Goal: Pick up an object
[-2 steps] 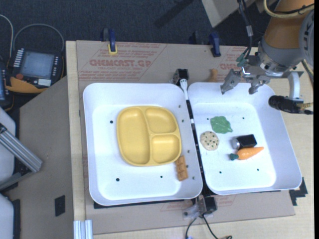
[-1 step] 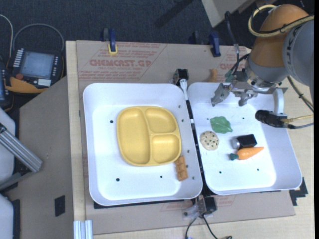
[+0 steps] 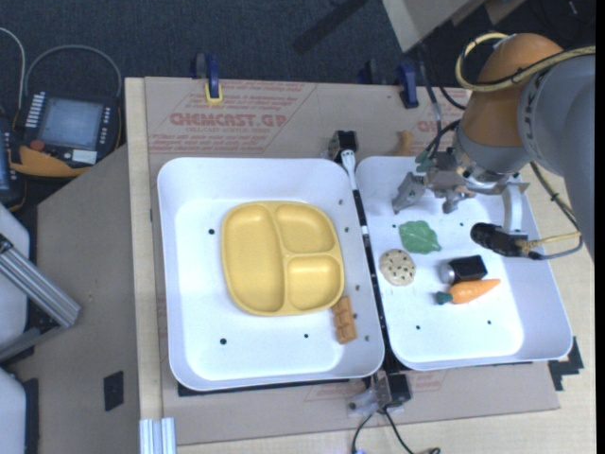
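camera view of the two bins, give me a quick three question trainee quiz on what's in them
1. True or false: the yellow divided plate lies in the right bin.
2. Which item lies nearest the gripper? A) toy carrot B) green leaf piece C) brown block
3. Fill in: the round speckled cookie lies in the ____ bin.

Key
1. False: it lies in the left bin.
2. B: the leaf piece lies just below the gripper in the view.
3. right, near the divide between the bins.
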